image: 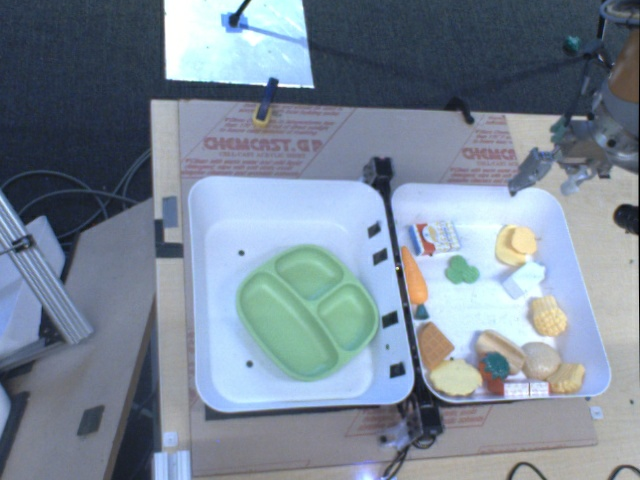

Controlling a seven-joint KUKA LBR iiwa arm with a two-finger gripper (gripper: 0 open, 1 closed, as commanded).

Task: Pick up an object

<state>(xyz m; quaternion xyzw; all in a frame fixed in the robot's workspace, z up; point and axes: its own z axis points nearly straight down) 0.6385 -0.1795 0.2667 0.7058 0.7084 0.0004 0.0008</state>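
The right bin holds several toy foods: a small red-and-white carton, a green broccoli piece, a yellow wedge, a white block, a corn cob, an orange carrot along the left wall, a cracker and a hot dog. My gripper hangs over the bin's far right corner, above and right of the yellow wedge. It is open, with nothing between its fingers.
The left bin holds a green divided plate. More toys crowd the right bin's near edge: a yellow slice, a red piece, a pale bun. A black divider separates the bins.
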